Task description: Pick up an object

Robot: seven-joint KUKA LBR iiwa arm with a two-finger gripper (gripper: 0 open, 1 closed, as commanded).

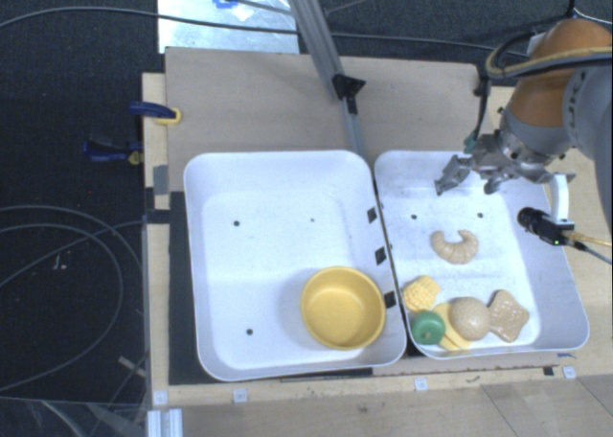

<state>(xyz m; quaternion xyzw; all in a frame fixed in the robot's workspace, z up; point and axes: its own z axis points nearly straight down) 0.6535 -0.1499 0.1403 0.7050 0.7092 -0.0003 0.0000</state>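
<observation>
Camera view: the gripper (471,179) hangs over the far end of the right bin (565,325), its two fingers spread apart and holding nothing. The croissant (455,245) lies nearest, just toward the near side of the fingers, its long axis running across the bin. There is bare floor all round it; the corn cob (420,292) and other toys crowd the near wall.
</observation>
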